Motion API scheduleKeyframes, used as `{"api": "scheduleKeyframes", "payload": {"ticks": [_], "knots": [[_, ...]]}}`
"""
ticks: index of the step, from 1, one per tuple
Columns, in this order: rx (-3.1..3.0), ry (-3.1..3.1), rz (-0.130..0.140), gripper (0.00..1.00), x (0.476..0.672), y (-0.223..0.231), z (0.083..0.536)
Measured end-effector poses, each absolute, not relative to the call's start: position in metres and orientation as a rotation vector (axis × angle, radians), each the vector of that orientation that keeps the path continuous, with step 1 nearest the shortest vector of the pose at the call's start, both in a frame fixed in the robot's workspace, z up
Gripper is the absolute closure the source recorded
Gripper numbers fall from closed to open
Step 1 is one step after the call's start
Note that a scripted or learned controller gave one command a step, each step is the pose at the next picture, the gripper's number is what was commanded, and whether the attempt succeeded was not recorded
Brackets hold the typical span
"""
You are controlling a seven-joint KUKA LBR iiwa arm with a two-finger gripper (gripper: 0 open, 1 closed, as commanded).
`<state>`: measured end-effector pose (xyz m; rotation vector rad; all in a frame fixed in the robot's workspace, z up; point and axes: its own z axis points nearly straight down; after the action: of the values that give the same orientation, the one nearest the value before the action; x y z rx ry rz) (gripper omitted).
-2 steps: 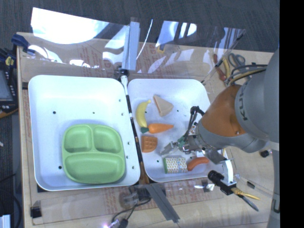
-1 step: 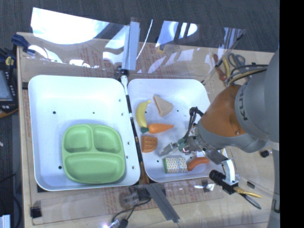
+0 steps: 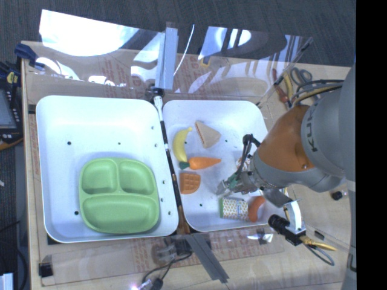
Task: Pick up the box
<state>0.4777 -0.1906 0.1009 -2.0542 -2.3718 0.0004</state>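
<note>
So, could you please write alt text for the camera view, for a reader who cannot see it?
A grey and orange robot arm reaches from the right into the right white bin, its gripper just above a small box. That bin also holds a banana, carrot, waffle and sandwich wedge; the left bin holds a green divided plate.

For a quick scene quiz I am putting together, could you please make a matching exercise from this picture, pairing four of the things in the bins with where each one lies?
Things:
1. plate
2. banana
3. box
4. sandwich

Places:
A. near the front edge of the right bin, just below the gripper
B. in the left bin
C. toward the back of the right bin, right of the banana
D. by the right bin's left wall, above the carrot

Pairs: 1-B, 2-D, 3-A, 4-C
</note>
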Motion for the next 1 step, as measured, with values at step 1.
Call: {"api": "scheduleKeyframes", "payload": {"ticks": [1], "knots": [[-2.054,-2.372,0.001,0.00,0.4776,-0.1907,0.1010]]}}
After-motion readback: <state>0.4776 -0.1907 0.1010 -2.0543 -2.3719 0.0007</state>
